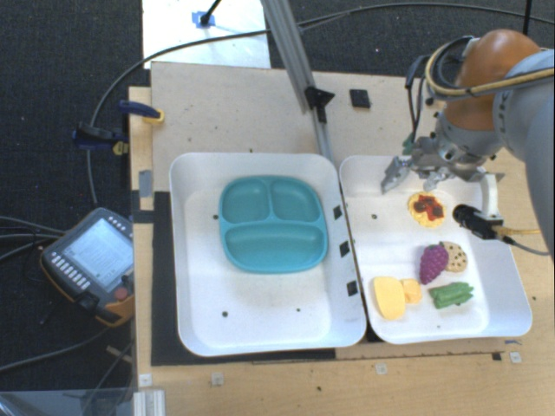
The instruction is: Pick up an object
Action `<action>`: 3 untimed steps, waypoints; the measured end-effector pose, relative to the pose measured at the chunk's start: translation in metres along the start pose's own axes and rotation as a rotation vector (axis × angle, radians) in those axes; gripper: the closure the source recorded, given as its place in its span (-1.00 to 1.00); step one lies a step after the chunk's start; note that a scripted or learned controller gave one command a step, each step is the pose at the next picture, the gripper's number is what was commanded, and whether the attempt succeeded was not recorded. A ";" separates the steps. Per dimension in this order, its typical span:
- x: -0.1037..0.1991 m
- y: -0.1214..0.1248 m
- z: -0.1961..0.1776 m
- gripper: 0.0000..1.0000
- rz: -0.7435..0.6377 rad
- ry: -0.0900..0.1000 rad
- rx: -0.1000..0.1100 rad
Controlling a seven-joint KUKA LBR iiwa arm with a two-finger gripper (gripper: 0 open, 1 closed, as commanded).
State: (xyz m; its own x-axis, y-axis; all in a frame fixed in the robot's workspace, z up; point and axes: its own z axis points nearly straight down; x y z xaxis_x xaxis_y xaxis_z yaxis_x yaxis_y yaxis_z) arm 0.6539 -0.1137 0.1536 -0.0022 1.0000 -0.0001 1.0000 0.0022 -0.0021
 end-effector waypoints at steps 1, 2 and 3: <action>0.010 -0.005 0.053 -1.00 -0.003 0.000 0.000; 0.009 -0.003 0.068 -1.00 -0.002 -0.001 -0.005; 0.010 -0.001 0.055 1.00 -0.003 0.000 -0.011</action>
